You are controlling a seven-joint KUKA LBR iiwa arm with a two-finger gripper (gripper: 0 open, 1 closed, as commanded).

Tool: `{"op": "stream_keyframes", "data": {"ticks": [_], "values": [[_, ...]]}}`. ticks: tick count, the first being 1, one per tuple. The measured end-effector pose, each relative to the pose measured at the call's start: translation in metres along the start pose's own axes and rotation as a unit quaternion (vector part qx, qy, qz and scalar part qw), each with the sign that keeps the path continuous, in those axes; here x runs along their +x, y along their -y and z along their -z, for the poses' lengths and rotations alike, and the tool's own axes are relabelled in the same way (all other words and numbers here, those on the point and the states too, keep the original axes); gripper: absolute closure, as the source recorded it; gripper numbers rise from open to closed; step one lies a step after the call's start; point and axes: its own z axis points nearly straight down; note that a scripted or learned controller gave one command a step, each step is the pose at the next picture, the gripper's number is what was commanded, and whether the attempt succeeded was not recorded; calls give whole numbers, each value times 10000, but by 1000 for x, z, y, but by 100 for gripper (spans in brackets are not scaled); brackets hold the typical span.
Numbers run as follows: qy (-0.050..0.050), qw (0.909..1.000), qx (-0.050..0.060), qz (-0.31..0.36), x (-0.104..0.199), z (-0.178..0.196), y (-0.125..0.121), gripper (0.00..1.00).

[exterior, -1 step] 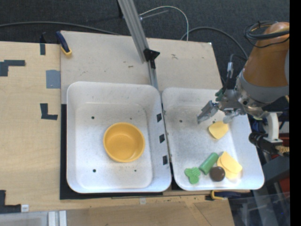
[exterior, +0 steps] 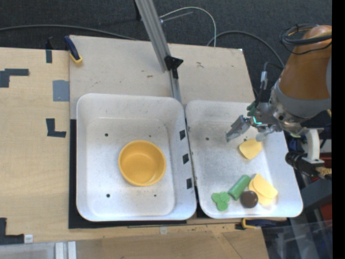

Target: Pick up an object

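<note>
Left bin: yellow bowl alone, wide room around it. Right bin: gripper hangs spread, pinching nothing, just above-left of a yellow wedge. Wedge looks light, stiff, likely smooth; best taken across its flat sides. Open floor to its left; the bin's right wall sits near.

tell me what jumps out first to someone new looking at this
A bright yellow bowl sits alone in the left bin. In the right bin, the arm's pincer hangs just above a pale yellow piece, and more toy food clusters at the near corner: a green piece, a brown ball.
</note>
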Motion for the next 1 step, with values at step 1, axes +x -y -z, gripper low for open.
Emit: {"op": "stream_keyframes", "data": {"ticks": [1], "values": [[1, 10000, 25, -4, -4, -47, -6, 0]]}}
